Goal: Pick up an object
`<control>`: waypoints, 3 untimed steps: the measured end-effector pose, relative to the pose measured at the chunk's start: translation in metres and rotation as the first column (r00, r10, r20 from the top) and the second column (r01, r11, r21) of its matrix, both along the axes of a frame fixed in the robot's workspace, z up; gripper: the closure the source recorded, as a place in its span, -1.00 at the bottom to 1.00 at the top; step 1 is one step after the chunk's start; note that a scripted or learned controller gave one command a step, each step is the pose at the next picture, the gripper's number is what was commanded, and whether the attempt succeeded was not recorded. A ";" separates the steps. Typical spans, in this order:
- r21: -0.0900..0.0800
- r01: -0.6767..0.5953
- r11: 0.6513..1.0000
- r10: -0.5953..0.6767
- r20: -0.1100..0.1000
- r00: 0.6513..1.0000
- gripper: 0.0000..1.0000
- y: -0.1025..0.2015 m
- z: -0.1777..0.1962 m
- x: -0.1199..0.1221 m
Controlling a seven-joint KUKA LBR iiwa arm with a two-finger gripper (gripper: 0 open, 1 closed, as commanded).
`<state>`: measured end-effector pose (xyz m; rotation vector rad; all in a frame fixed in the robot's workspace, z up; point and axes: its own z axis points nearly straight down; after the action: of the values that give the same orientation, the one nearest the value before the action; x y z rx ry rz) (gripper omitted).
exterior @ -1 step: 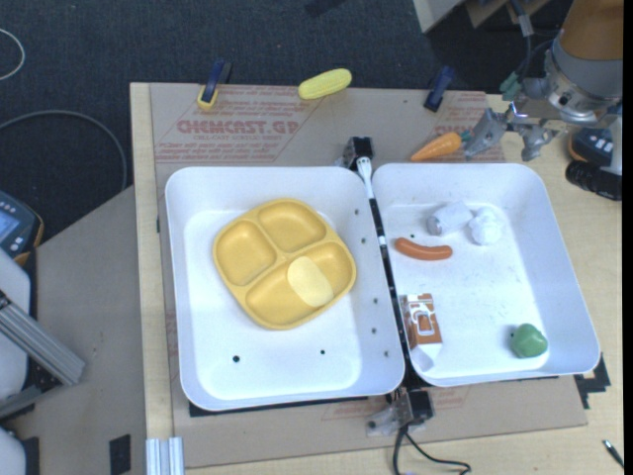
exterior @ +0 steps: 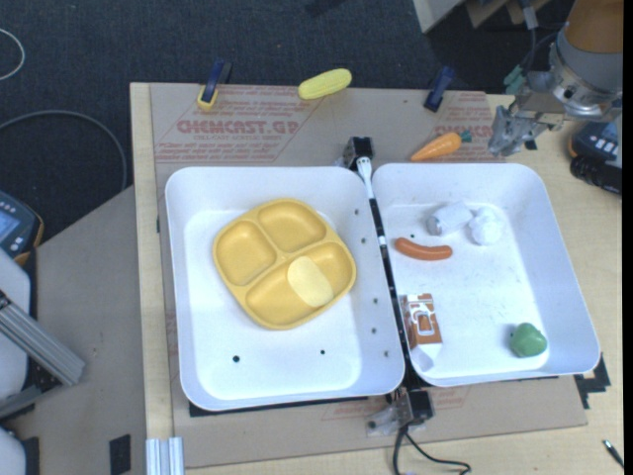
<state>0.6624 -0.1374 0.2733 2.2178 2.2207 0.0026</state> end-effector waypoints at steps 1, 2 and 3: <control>0.005 -0.003 1.000 0.003 -0.013 1.000 1.00 0.069 -0.061 -0.046; 0.005 -0.006 1.000 0.006 -0.011 1.000 1.00 0.138 -0.091 -0.065; 0.004 -0.002 1.000 0.002 -0.011 1.000 1.00 0.165 -0.043 -0.165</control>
<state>0.4973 0.0280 0.2304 2.2232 2.2301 -0.0048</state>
